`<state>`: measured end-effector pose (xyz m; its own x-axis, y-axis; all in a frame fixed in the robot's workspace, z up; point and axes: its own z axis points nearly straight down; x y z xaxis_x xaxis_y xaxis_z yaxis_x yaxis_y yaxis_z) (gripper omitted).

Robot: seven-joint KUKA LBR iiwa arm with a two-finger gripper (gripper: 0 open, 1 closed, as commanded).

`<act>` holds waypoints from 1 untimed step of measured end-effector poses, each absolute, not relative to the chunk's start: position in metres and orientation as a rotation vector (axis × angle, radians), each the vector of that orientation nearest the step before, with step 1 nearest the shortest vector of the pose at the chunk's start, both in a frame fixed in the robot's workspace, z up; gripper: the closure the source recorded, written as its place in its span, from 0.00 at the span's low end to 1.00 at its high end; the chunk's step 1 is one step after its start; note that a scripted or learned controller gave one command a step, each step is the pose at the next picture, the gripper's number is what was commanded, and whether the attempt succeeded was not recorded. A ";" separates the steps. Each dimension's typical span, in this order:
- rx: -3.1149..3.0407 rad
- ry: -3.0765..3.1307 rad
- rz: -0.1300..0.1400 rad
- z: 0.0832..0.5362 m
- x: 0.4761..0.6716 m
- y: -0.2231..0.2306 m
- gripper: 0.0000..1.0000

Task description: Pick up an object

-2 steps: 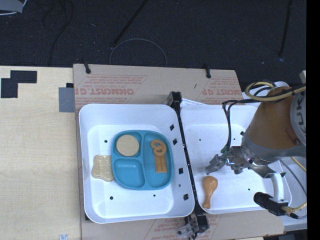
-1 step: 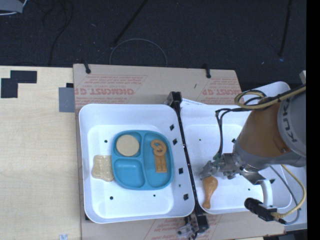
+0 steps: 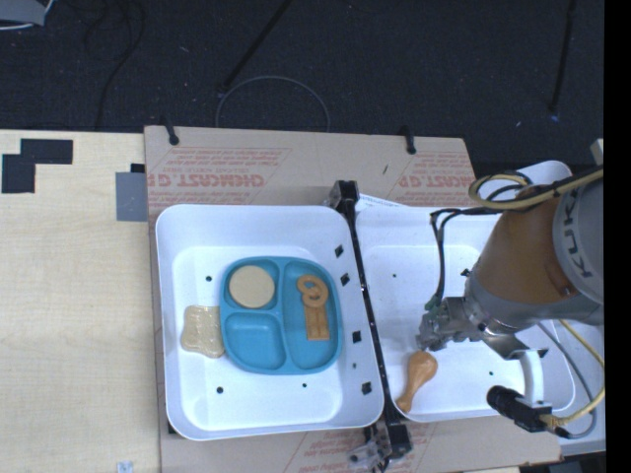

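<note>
A tan drumstick-shaped toy [image 3: 416, 377] lies at the front left of the right bin [image 3: 399, 254], its thick end up toward the arm. My gripper [image 3: 434, 334] hangs just above and slightly right of that thick end, low over the bin floor. Whether it touches the toy I cannot tell. In the left bin [image 3: 187, 235] sits a blue divided tray [image 3: 258, 345] with a round tan disc [image 3: 250, 286] in its upper left compartment. A brown key-shaped piece [image 3: 315, 306] lies in the right compartment. A pale bread-like piece [image 3: 202, 330] rests against the tray's left side.
A black divider [image 3: 359, 304] runs between the two bins. The grey arm with its orange band [image 3: 527, 259] covers the right half of the right bin. Cardboard [image 3: 296, 166] lies under and behind the bins.
</note>
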<state>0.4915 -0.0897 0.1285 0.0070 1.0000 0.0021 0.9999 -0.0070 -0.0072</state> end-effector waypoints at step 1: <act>-2.221 -2.223 -0.002 0.182 0.498 -0.082 1.00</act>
